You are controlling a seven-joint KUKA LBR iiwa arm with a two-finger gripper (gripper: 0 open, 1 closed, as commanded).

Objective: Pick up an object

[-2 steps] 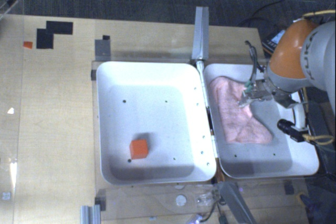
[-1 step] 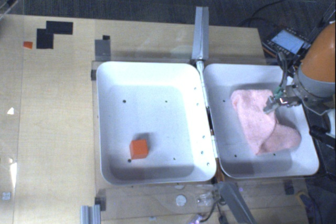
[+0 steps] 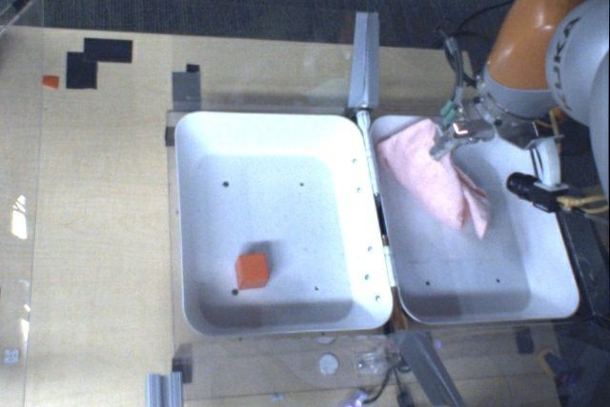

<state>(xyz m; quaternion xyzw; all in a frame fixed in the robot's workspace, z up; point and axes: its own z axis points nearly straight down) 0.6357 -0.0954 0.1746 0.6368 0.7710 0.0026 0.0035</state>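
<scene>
A pink cloth [image 3: 429,181] lies in the right bin [image 3: 496,295], bunched up against its left wall and rising toward the back right. My gripper [image 3: 446,144] is at the cloth's upper right corner, shut on a fold of it. From that corner the cloth drapes down in a long flap toward the bin's middle. An orange block [image 3: 253,271] sits in the left bin [image 3: 286,157], near its front left, far from the gripper.
A grey metal post [image 3: 363,62] stands behind the divider between the two bins. Black markers [image 3: 95,59] and a small orange tag [image 3: 50,82] lie on the wooden bench at the far left. The arm's orange band [image 3: 534,29] hangs over the right bin's back right.
</scene>
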